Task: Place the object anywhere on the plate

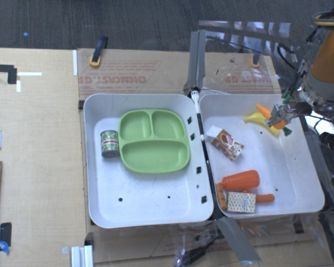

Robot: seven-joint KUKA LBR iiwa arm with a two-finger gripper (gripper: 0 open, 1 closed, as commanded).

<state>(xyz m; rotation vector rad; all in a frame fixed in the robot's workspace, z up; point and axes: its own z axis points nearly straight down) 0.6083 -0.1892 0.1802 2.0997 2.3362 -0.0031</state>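
The banana point(256, 117) lies at the far edge of the right bin point(300, 166), with our gripper point(278, 118) just beside it; whether its grip is spread or closed we cannot tell. We should take it mid-body, lift clear of the divider; then set it on the green plate point(153, 141), avoiding the can point(109, 143).

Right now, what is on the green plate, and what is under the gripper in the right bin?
The green plate has nothing on it; a small can stands beside it. The gripper is over a yellow banana and an orange piece; their right ends are covered.
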